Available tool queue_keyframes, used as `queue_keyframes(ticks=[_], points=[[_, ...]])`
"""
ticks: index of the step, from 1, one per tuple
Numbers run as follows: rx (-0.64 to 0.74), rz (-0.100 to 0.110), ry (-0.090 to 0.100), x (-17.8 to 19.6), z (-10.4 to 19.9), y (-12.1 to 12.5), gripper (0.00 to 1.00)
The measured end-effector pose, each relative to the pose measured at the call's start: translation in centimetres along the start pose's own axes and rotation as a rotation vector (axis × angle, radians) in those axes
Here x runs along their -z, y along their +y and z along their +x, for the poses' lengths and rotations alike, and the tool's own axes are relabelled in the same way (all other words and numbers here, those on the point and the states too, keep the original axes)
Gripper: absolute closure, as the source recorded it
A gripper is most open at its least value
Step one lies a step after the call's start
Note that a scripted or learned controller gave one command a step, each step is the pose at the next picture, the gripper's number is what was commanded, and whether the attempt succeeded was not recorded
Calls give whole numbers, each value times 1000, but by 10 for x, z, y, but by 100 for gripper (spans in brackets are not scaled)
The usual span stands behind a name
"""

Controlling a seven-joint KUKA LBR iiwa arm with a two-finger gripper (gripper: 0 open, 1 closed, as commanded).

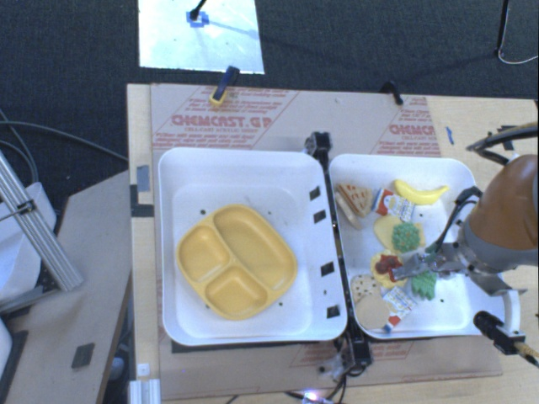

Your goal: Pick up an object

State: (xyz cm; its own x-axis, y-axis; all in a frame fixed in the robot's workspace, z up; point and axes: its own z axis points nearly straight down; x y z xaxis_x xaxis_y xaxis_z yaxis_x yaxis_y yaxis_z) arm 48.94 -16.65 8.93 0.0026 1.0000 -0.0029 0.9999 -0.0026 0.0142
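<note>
Camera view: gripper (410,268) low in right bin (455,172), near front edge; jaw state unclear; approach step; next needs closing on red toy (387,264).

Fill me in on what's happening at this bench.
A robot arm reaches in from the right over the right bin, which holds a pile of toy food: a banana, a sandwich wedge, a broccoli piece and other small items. Its tool is down among the pile near a red piece. Whether it has gripped anything can't be told. The left bin holds a yellow divided tray.
</note>
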Motion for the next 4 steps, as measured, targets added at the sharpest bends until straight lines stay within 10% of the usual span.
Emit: queue_keyframes(ticks=[1, 2, 3, 4], points=[[7, -2, 6, 12, 3, 4, 100], [18, 1, 6, 100, 100, 48, 100], [-2, 22, 4, 12, 50, -6, 100], [4, 13, 3, 17, 53, -3, 0]])
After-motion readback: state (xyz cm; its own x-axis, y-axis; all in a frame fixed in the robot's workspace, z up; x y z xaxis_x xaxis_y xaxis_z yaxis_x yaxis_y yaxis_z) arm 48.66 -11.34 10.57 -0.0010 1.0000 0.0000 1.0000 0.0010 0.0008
